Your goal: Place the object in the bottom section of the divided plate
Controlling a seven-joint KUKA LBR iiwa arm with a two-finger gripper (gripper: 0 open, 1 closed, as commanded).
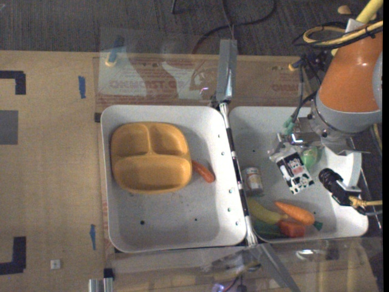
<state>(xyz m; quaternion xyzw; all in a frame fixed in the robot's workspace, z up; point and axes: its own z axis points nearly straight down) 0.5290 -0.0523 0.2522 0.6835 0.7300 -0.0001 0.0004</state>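
Note:
The yellow divided plate point(149, 157) lies in the upper left of the left bin point(170, 224). It has two small sections at the top and one wide section at the bottom. A small orange carrot-like piece point(203, 172) rests on the bin floor against the plate's right edge. My gripper point(294, 170) hangs over the middle of the right bin point(255, 129), below the orange-banded wrist point(351, 78). A pale green object point(310, 157) sits just to its right, partly covered by it.
In the right bin, a small can point(252, 179) stands near the left wall. A yellow banana point(265, 212), an orange carrot point(295, 212) and a red piece point(292, 229) lie along the front wall. A metal divider point(234, 163) separates the bins.

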